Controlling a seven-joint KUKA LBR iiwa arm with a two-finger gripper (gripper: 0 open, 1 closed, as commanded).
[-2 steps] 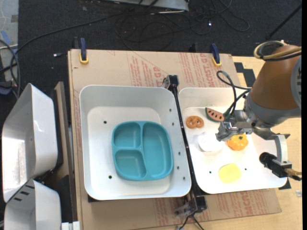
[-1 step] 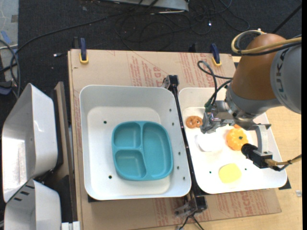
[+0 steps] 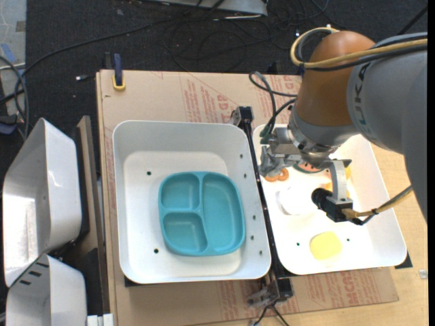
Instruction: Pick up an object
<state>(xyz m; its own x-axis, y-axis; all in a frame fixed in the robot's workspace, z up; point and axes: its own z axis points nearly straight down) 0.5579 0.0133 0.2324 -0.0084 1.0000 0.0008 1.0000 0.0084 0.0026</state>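
Teal tray (image 3: 201,213) x1 in L bin (image 3: 129,182); yellow disc (image 3: 325,244) x1 R bin (image 3: 387,250); jaws state unclear.

A brown board bench (image 3: 183,90) with red printed lettering carries two shallow white bins side by side, the left bin (image 3: 129,202) and the right bin (image 3: 380,243) touching along a dark divider (image 3: 257,182), while a small yellow and blue clamp (image 3: 118,73) sits at its far left corner.
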